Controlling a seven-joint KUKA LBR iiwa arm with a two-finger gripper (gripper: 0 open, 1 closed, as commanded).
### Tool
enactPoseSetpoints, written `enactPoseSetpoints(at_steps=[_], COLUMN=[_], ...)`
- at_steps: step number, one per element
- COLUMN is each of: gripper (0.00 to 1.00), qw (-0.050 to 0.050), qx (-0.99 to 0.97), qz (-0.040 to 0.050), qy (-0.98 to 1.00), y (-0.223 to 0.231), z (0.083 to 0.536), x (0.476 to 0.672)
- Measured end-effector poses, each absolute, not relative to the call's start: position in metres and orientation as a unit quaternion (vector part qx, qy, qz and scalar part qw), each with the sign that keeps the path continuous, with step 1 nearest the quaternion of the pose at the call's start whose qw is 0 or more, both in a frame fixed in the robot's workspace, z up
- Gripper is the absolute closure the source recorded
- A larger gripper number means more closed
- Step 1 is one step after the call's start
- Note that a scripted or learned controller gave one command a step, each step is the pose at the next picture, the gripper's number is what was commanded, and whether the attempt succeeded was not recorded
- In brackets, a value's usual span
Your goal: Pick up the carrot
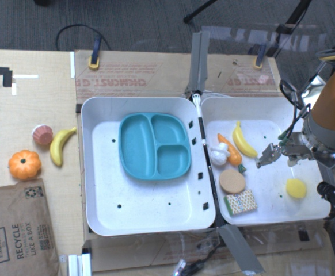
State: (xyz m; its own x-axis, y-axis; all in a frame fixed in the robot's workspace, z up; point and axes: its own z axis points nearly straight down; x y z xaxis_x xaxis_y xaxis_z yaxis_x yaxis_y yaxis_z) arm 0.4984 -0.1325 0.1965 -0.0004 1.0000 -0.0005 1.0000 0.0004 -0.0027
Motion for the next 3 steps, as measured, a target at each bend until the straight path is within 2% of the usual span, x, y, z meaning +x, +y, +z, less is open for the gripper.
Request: enactPoseSetpoints(at_steps=[1,2,3], gripper=[0.00,0.00,1.00], qw=[0.001,-0.001,-0.002], qx=[-0.572,-0.467,-0.469], qz=[0.0004,0.0000,-0.0005], qy=[-0.820,-0.884,-0.883], y=[-0.114,-0.111,-0.113], z=[0.122,0.092,0.101], x=[0.546,0.579,0.579])
